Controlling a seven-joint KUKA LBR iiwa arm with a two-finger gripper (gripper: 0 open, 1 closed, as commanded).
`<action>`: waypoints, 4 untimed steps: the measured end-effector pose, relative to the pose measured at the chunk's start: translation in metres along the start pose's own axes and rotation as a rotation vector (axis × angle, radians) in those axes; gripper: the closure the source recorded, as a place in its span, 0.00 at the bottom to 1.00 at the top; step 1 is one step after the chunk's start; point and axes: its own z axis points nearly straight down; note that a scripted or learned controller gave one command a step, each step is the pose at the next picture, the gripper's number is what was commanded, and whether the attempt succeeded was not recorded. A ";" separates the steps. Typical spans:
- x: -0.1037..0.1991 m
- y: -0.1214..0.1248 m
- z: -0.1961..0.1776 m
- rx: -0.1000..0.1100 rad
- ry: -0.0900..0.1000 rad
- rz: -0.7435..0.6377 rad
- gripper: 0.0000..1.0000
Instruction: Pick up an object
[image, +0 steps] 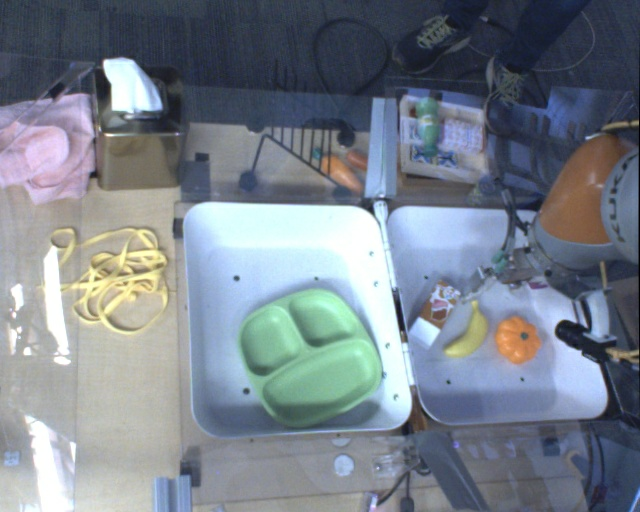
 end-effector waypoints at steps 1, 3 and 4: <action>0.032 -0.103 -0.001 0.001 -0.006 0.043 0.00; 0.066 -0.027 0.001 0.000 -0.005 0.490 0.00; 0.055 -0.098 -0.001 -0.004 -0.007 0.390 0.00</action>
